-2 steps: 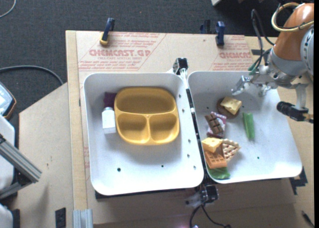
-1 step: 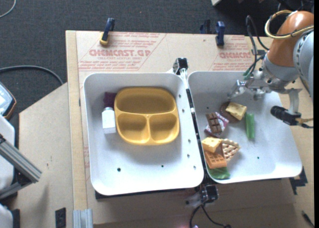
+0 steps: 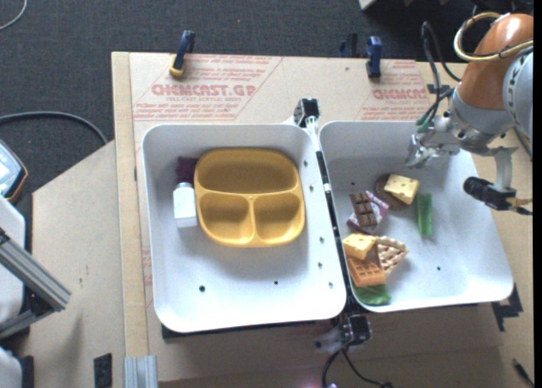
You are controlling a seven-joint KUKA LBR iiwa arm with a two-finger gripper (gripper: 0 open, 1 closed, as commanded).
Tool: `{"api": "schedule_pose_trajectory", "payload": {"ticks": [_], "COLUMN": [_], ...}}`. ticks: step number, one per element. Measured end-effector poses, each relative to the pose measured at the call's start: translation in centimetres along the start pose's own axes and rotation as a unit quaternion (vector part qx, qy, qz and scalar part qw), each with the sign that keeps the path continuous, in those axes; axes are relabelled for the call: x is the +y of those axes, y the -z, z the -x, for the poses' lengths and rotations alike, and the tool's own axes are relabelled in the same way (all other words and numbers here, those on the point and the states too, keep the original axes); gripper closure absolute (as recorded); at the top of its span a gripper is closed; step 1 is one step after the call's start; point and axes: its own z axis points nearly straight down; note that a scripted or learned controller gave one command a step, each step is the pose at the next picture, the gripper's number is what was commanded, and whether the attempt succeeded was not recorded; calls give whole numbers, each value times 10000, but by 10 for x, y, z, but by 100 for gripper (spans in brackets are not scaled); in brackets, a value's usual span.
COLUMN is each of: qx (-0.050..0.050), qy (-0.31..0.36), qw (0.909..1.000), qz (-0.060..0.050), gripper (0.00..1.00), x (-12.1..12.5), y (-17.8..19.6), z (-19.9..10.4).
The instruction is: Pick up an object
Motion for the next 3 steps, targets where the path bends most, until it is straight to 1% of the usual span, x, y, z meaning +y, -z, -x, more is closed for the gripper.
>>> {"api": "schedule_pose_trajectory", "payload": {"ticks": [1,2,3], "qx": [-8,-10,-7], "qy": [-10,-10,-10], "qw": [10000,10000,10000], "qz": [28,34,21], "gripper": [100,100,100], "x": [1,-5,-3], "y": [44,104,130], "z": [-3,-7,-7]}}
